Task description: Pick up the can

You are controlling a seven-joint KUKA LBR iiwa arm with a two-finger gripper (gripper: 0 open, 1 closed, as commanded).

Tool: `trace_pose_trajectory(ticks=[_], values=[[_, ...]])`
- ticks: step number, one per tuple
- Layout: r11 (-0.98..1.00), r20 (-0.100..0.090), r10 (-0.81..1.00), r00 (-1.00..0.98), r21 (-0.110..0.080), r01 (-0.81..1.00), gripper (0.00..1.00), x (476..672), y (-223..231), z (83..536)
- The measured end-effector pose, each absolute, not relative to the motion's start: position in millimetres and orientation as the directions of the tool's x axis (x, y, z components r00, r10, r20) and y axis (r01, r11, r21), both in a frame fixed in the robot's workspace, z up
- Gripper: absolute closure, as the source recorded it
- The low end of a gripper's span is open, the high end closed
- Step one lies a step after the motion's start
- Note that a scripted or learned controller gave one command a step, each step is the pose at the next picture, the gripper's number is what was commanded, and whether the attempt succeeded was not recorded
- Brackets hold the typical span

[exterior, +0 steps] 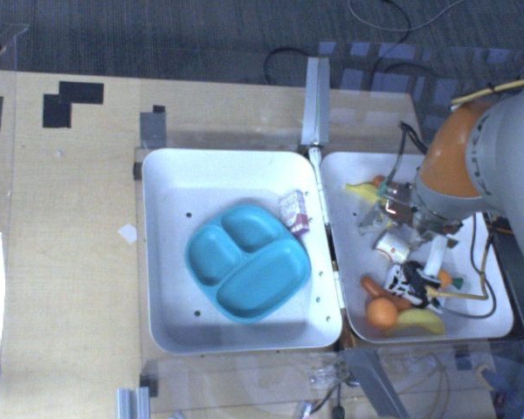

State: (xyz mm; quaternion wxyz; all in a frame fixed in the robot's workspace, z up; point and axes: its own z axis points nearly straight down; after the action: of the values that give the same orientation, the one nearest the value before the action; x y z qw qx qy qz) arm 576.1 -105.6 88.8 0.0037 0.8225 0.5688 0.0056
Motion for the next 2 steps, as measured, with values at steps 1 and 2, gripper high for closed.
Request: trace_pose_trajectory(ticks=[1,2], values=[[-0.503,0.008,0.864,0.503,0.016,0.864,0.0,505.8,-98,90],[-0.503,0.011,0.864,0.503,0.02,0.864,1.0,508.3,-98,100]])
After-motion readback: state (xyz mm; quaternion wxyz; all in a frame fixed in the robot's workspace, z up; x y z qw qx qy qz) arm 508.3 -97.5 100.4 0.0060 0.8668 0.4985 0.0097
